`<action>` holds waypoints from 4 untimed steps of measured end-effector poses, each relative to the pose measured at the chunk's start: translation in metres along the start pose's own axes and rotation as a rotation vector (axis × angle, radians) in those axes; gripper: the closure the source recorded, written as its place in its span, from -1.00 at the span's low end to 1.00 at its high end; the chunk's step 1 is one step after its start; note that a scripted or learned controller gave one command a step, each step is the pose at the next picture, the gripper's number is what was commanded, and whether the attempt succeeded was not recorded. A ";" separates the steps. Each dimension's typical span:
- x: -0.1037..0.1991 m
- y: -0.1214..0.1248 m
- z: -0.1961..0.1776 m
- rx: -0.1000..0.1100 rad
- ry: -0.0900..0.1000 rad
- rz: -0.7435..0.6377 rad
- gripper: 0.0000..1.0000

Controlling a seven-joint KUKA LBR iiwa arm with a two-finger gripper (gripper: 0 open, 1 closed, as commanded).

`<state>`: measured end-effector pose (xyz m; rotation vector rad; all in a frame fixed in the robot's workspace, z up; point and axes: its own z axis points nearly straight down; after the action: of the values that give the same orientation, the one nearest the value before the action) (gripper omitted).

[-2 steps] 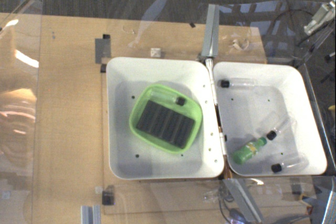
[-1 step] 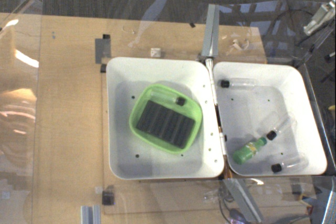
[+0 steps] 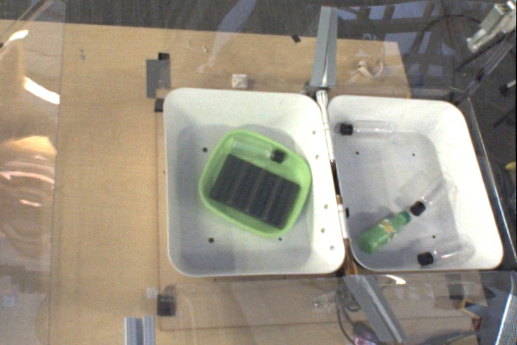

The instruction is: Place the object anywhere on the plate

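Note:
A lime-green plate (image 3: 210, 176) lies tilted in the left white bin (image 3: 184, 133). A dark ridged block (image 3: 254, 190) covers most of the plate. A clear bottle (image 3: 255, 147) with a black cap lies across the plate's far edge. In the right bin (image 3: 404, 161) lie a small green bottle (image 3: 386, 232) near the front left, a clear vial (image 3: 367, 127) with a black cap at the back left, and two more clear black-capped vials (image 3: 432, 196) (image 3: 446, 254) toward the front right.
A metal divider post (image 3: 325, 52) stands behind the seam between the bins. A small pale cube (image 3: 239, 81) and a dark bracket (image 3: 160, 77) sit on the wooden bench behind the left bin. Cables and hardware (image 3: 489, 28) crowd the far right corner.

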<state>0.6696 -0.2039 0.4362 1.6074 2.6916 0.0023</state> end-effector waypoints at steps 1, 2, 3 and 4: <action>0.000 0.000 0.000 0.000 0.000 0.082 -1.00; 0.000 0.000 0.000 0.000 0.000 0.195 -1.00; 0.000 0.000 0.000 0.001 0.000 0.183 -1.00; 0.000 0.000 0.000 0.000 0.000 0.243 -1.00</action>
<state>0.6694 -0.2041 0.4364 1.9227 2.4769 0.0034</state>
